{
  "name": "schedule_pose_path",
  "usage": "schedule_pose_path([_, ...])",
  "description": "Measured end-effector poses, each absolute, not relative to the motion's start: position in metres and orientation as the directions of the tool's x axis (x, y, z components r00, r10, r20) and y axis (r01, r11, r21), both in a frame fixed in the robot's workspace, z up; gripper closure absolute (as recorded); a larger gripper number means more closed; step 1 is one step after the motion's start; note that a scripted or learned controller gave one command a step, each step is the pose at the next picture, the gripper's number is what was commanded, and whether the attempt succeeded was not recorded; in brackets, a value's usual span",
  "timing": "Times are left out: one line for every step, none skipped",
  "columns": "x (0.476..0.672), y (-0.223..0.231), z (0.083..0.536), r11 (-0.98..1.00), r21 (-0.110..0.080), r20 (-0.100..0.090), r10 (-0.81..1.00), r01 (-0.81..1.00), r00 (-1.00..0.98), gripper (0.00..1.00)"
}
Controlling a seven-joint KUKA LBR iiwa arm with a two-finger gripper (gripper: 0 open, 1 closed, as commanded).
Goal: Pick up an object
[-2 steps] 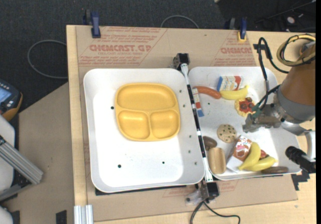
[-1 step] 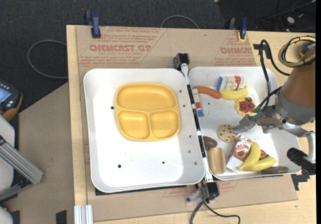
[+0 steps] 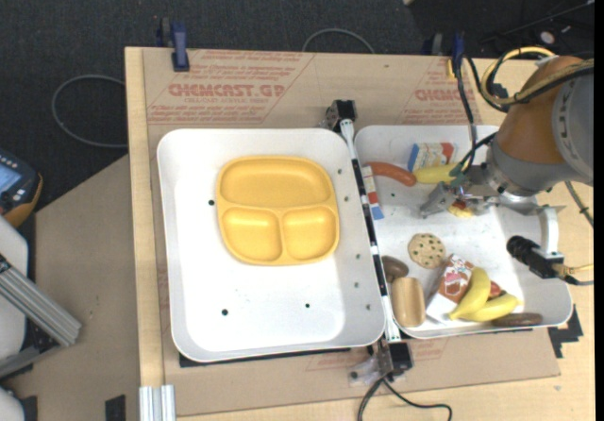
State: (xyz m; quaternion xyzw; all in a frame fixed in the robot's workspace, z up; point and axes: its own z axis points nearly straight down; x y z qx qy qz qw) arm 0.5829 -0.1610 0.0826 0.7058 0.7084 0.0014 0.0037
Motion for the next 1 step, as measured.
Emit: schedule_pose_path([0.6443,-0.1991,0.084,0.005,-0.017,-0.002,1.0,1.0,-0.005,0.0])
